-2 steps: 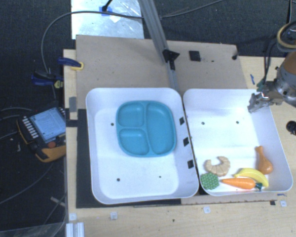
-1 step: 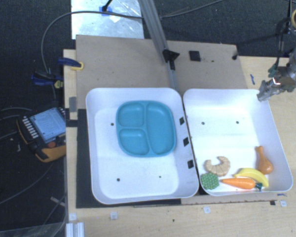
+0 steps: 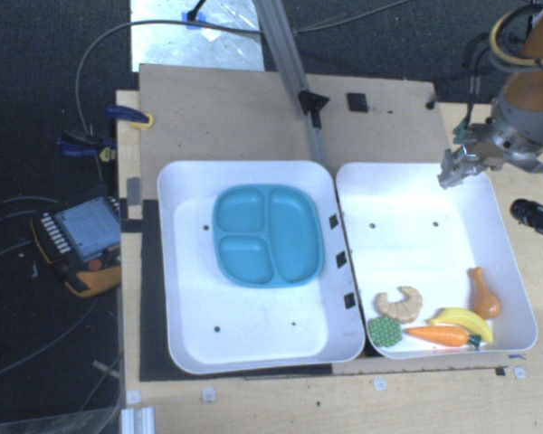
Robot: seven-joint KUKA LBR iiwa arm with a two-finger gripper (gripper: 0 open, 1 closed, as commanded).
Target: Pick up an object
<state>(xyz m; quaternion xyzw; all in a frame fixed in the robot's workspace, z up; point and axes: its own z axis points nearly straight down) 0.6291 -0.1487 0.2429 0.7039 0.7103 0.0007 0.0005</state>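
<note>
Up top right, the grey two-finger gripper point(image 3: 454, 174) hangs over the far corner of the right shallow white bin point(image 3: 407, 242) — fingers too small and blurred to tell how far apart, nothing visibly between them. Objects cluster along that bin's near edge, well apart from the gripper: tan croissant-shaped toy point(image 3: 398, 303), green broccoli piece point(image 3: 385, 332), orange plastic carrot point(image 3: 439, 335), yellow banana point(image 3: 462, 320), brown drumstick point(image 3: 484, 295). Left white bin point(image 3: 190, 324) holds a blue three-compartment plate point(image 3: 268, 235) on the tan surface point(image 3: 217, 107).
</note>
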